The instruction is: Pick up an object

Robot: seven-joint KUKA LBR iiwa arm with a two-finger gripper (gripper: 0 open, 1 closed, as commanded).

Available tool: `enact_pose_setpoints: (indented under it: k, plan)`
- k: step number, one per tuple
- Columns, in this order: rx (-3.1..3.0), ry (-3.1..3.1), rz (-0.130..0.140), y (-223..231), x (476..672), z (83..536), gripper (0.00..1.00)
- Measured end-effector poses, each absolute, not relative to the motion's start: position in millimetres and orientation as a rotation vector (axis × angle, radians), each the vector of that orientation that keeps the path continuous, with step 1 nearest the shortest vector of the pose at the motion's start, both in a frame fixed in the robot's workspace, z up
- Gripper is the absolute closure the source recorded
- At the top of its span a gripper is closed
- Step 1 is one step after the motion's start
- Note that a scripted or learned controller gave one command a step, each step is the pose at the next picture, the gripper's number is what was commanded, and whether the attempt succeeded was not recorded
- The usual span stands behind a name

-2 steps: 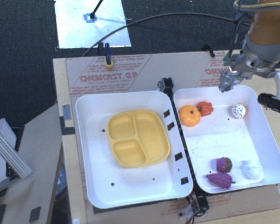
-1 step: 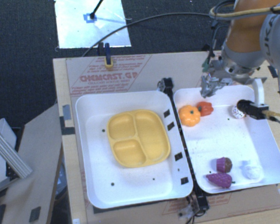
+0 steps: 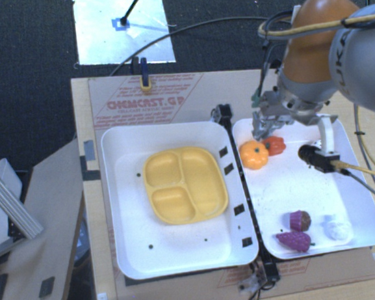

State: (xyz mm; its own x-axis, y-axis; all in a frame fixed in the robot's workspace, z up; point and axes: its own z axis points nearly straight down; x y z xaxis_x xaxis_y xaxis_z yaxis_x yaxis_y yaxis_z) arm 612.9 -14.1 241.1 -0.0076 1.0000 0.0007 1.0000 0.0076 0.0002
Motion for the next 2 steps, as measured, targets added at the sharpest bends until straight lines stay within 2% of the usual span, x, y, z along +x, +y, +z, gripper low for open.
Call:
enact_pose_setpoints:
  k: [2]
  plan:
    - [-2.212,-2.23,-0.001,72.0,583.4,224.1,1.0]
